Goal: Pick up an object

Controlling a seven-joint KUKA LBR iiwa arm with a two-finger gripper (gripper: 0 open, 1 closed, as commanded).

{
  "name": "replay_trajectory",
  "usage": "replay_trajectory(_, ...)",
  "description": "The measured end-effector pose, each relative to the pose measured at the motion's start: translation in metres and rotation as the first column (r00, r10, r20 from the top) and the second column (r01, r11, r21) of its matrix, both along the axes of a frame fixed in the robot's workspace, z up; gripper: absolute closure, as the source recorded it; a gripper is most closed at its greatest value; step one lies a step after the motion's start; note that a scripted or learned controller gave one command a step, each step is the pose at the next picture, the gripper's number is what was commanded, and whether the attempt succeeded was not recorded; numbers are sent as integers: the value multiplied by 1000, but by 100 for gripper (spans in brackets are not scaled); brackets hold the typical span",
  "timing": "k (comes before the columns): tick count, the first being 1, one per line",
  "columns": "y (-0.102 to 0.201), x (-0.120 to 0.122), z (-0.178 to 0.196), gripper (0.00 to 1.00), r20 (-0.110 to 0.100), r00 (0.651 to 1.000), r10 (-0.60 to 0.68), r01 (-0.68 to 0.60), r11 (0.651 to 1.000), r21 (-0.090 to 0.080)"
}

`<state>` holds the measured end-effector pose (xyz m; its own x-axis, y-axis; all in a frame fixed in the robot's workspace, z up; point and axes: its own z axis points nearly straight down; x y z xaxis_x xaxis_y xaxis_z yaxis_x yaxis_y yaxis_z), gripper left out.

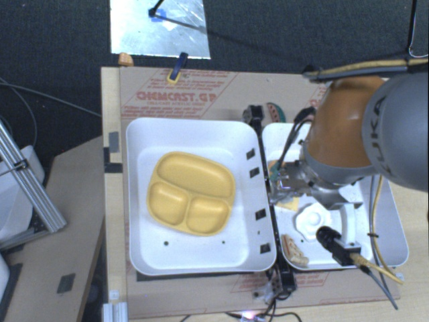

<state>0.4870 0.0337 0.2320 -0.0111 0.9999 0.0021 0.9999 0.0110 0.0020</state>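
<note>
The grey arm's gripper [285, 186] hangs low over the right white bin [395, 247], presumably reaching for clutter there; its grip can't be judged, while the yellow 3-compartment plastic tray [191, 193] lies apart.

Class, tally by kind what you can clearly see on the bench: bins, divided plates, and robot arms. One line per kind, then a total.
White bins: 2
Yellow divided plates: 1
Robot arms: 1
Total: 4
Small items under the arm are too hidden to count.
</note>
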Motion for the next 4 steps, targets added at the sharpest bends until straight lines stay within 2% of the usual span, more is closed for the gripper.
replay_trajectory(1,90,9,-59,100,-4,1000,1,-1,1000,0)
replay_trajectory(2,85,10,-45,100,-1,1000,-5,5,1000,-1)
replay_trajectory(3,77,70,-89,100,2,1000,-8,8,1000,-2)
replay_trajectory(4,-62,72,-45,100,4,1000,-21,21,1000,-6)
